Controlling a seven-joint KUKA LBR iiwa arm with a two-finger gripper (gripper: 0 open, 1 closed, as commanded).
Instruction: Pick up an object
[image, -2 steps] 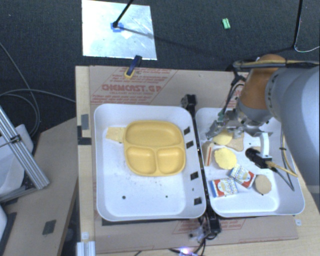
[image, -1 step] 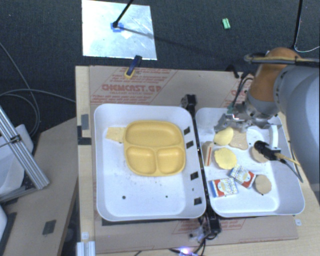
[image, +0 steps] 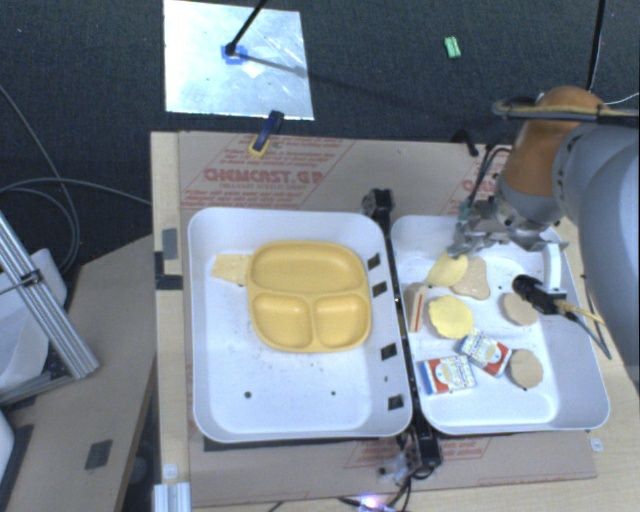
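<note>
Gripper (image: 468, 240) is hovering just above a pale yellow, flat food piece (image: 447, 270); finger state: cannot tell.

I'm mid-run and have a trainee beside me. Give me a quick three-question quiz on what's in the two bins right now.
1. True or false: the yellow divided tray lies in the left bin.
2. Where is the claw?
A. over the left bin
B. over the far part of the right bin, close to a yellow round piece
C. off the bench
3. Fill in: the two small red, white and blue packets lie near the ____ edge of the right bin.

Key
1. True
2. B
3. near (front)
</note>
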